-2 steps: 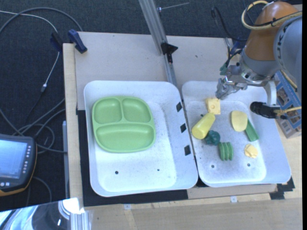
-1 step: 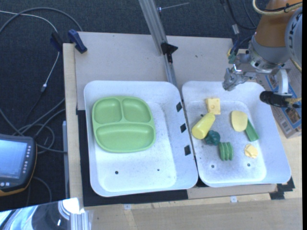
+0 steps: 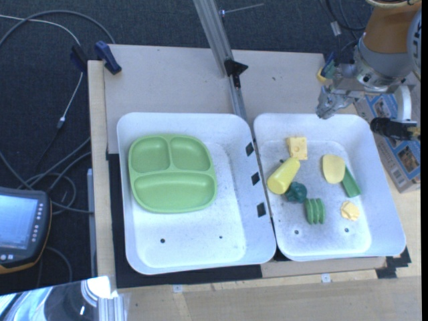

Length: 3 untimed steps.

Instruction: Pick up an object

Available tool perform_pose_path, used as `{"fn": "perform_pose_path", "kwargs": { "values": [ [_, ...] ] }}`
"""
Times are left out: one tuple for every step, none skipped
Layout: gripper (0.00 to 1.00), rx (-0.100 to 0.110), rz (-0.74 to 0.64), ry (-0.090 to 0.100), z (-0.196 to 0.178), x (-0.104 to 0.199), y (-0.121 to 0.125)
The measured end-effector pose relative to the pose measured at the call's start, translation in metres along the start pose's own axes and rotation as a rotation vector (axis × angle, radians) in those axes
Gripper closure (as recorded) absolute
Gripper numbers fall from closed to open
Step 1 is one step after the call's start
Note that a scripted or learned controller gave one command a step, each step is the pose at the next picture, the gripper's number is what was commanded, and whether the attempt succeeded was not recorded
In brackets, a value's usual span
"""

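Fingers point(image 3: 326, 110) of the gripper point(image 3: 328, 110) hang just over the far rim of the right bin point(image 3: 381, 179), near its far left corner; they look close together with nothing between them, though how wide they stand cannot be told. Below them in this bin, well apart from the tips, lie a yellow block point(image 3: 297, 147), a yellow bottle-shaped toy point(image 3: 283, 175), a dark teal piece point(image 3: 296, 192), a ridged green piece point(image 3: 314, 210), a yellow oval point(image 3: 333, 168), a green stick point(image 3: 350, 182) and a small yellow lump point(image 3: 349, 210). Farther left, the left bin point(image 3: 194, 246) holds a green divided plate point(image 3: 172, 173).
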<state>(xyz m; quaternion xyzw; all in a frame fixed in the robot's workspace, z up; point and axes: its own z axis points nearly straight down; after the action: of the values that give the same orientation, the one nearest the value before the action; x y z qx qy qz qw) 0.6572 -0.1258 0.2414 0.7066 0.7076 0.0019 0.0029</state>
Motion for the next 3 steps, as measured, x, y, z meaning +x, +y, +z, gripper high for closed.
{"fn": "perform_pose_path", "kwargs": {
  "values": [
    [1.0,0.011,-0.004,0.004,0.01,0.051,-0.019],
    [1.0,0.012,-0.005,0.005,0.015,0.101,-0.035],
    [1.0,0.011,-0.005,0.005,0.003,0.154,-0.058]
  ]
}}
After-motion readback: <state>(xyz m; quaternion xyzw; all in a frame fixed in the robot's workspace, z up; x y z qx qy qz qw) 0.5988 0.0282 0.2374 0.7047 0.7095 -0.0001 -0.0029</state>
